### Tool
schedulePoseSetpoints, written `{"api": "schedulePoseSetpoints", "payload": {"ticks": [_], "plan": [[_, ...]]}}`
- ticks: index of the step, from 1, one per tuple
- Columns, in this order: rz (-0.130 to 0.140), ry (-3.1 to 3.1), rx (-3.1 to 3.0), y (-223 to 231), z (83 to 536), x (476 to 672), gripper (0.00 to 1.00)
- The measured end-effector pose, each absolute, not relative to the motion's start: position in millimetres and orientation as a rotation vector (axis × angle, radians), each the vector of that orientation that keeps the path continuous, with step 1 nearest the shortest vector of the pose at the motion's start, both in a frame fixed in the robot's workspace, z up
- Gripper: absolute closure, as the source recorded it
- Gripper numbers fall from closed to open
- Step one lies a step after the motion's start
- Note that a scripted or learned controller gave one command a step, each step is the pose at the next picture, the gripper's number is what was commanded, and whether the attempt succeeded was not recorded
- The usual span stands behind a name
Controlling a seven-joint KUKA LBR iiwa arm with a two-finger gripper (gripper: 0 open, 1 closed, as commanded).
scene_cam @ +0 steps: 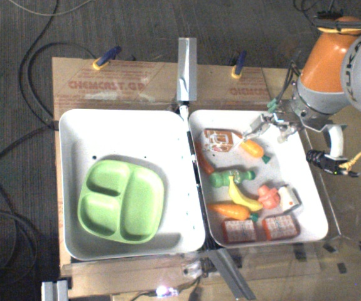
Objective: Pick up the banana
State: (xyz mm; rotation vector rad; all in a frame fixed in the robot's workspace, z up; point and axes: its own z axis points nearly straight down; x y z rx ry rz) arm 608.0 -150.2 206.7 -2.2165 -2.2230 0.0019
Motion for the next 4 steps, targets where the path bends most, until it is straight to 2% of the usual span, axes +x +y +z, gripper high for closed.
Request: {"api": "schedulePoseSetpoints", "payload": {"ticks": [1, 2, 3, 4], "plan": [[0.006, -2.177, -2.262, -108.0, 133.0, 618.5, 0.00], [-0.012, -2.427, -2.014, -113.4, 90.8, 544.9, 0.00], [-0.015, -2.419, -2.034, -123.3, 91.4, 490.0, 0.00], [-0.015, -2.419, -2.034, -123.3, 91.4, 490.0, 0.00]]}}
